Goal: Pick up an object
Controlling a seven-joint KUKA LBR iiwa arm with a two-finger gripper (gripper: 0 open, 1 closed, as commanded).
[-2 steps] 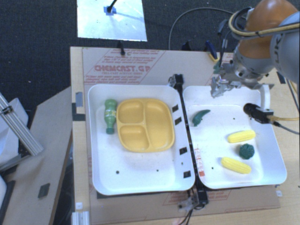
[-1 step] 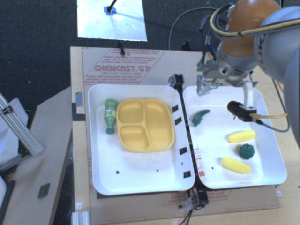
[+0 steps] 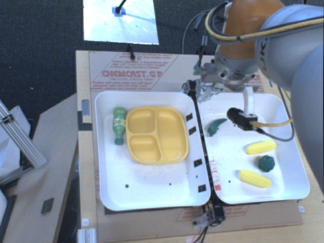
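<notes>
Your arm [image 3: 283,39] reaches in from three o'clock, its gripper [image 3: 208,87] hanging over the right bin [image 3: 288,186] by the divider; whether it is open or closed, you cannot tell. In the left bin [image 3: 152,186] sits a yellow tray [image 3: 157,134]. The green pepper [image 3: 216,126] lies just at the gripper's six o'clock, long axis running from one to seven o'clock.
</notes>
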